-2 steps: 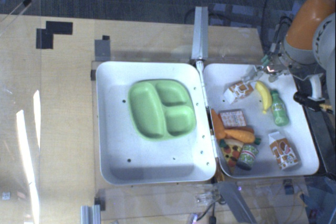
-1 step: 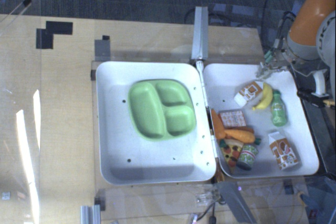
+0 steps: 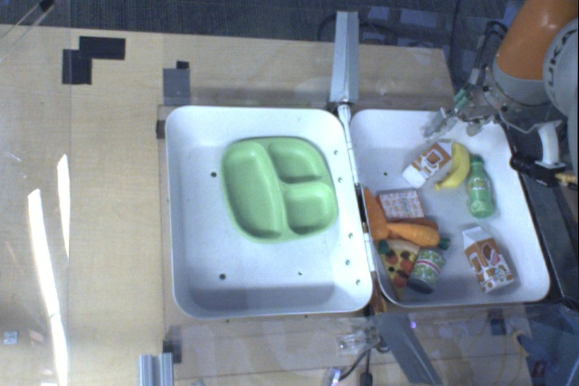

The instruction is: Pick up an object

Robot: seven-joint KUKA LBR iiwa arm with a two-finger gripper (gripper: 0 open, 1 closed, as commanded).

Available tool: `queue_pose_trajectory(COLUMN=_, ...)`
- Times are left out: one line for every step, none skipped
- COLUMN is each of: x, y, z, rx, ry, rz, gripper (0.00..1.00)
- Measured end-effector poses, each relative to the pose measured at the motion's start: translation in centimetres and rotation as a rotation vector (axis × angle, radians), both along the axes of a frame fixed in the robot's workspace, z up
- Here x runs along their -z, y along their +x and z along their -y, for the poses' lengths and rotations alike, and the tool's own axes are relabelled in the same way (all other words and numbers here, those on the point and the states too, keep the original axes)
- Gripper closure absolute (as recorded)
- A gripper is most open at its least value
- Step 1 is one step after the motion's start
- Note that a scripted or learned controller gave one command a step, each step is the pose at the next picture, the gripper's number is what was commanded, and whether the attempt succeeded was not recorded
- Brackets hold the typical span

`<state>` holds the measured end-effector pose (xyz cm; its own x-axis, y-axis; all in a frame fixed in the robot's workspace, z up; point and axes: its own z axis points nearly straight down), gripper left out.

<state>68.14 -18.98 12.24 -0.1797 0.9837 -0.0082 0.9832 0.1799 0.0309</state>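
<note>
My gripper (image 3: 455, 120) hangs over the back of the right bin (image 3: 534, 280), its fingers spread open with nothing between them. Just below it lie a white and orange carton (image 3: 431, 162) and a yellow banana (image 3: 455, 167). A green bottle (image 3: 479, 188) lies to the right of the banana. Nearer the front are a pink packet (image 3: 401, 204), an orange carrot (image 3: 414, 233), a small can (image 3: 428, 268), a spotted toy slice (image 3: 393, 261) and a second carton (image 3: 488, 259).
The left bin (image 3: 194, 285) holds a green compartment tray (image 3: 279, 187). A metal divider post (image 3: 345, 59) stands at the back between the bins. The arm's orange band (image 3: 536, 32) is at the far right.
</note>
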Motion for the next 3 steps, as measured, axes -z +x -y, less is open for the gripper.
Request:
queue_pose_trajectory(x=2.7, y=-5.2, z=1.5, rx=0.040, ry=0.001, rz=-0.010, gripper=0.00)
queue_pose_trajectory(x=1.2, y=-4.8, z=1.5, rx=0.039, ry=-0.002, rz=0.002, gripper=1.00)
queue_pose_trajectory(x=-12.0, y=-4.5, z=1.5, rx=0.120, ry=0.002, rz=-0.022, gripper=1.00)
